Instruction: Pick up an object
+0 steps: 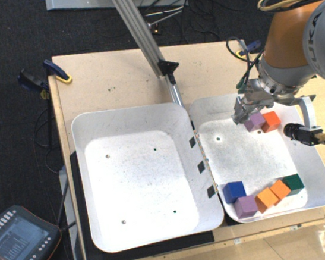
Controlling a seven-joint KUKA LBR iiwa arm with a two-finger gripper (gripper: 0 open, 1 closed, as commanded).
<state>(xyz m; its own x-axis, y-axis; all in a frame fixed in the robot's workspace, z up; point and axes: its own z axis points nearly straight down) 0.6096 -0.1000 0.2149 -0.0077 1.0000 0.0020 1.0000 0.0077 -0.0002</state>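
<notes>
Beneath the fingers [246, 118], purple block [255, 122], askew.

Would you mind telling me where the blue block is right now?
The blue block sits in the right bin, near its front-left corner, just above-left of a purple block.

Even, bright overhead light — soft shadows, faint glare on the floor at lower right — mostly sharp.
</notes>
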